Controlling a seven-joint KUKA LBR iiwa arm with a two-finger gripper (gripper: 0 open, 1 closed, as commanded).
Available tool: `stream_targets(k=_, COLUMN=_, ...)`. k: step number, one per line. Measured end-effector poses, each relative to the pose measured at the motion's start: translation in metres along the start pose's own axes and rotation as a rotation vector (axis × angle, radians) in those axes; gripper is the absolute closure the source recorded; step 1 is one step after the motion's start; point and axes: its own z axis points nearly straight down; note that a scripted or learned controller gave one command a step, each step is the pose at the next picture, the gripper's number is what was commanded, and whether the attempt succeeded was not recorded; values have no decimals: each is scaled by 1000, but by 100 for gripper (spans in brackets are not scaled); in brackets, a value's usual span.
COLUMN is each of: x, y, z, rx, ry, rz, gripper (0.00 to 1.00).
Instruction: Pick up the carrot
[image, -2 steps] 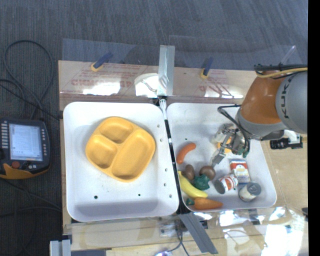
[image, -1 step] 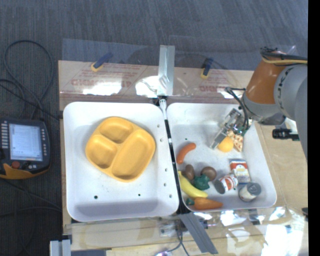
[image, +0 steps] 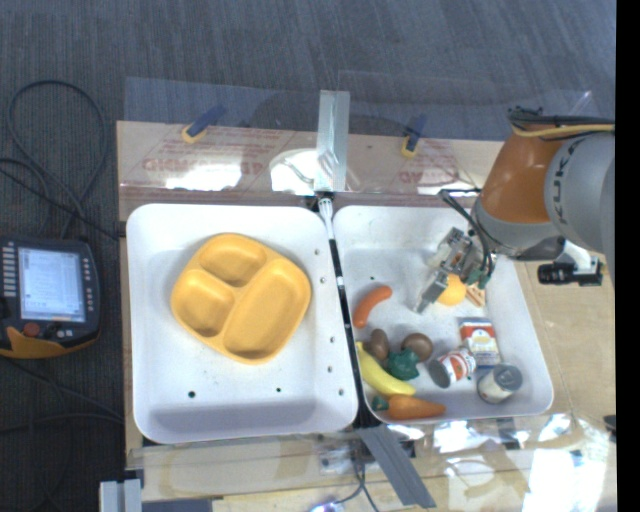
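Two shallow white bins are set side by side on the bench. The left bin (image: 160, 400) carries a yellow three-compartment plate (image: 240, 295), resting near its centre. The carrot (image: 414, 407) is located in the right bin (image: 525, 330), lying flat against the near wall, just beside the tip of a banana (image: 380, 374). A second orange item (image: 372, 303), elongated and curved, is positioned near the left wall of the same bin, well apart from the carrot. Two brown rounded items (image: 398, 346) and a dark green item (image: 404, 364) are grouped between them. A red-and-white carton (image: 481, 341) and two small cans (image: 475, 373) occupy the right part of the bin. The gripper (image: 432, 296) is lowered into the upper middle of the right bin, beside a yellow item (image: 453, 291). Whether its fingers are parted or closed cannot be determined, and nothing is seen between them.
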Motion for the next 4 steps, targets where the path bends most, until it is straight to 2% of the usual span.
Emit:
stream_targets(k=1, x=38, y=-85, z=-114, rx=2, ry=-4, rz=-41, gripper=0)
stream_targets(k=2, x=-14, y=-47, z=-107, rx=0, ry=10, rz=-23, gripper=0)
stream_targets(k=3, x=-27, y=-25, z=-13, rx=-2, ry=-8, rz=-98, gripper=0)
stream_targets(k=4, x=26, y=62, z=-47, rx=-4, ry=7, rz=-106, gripper=0)
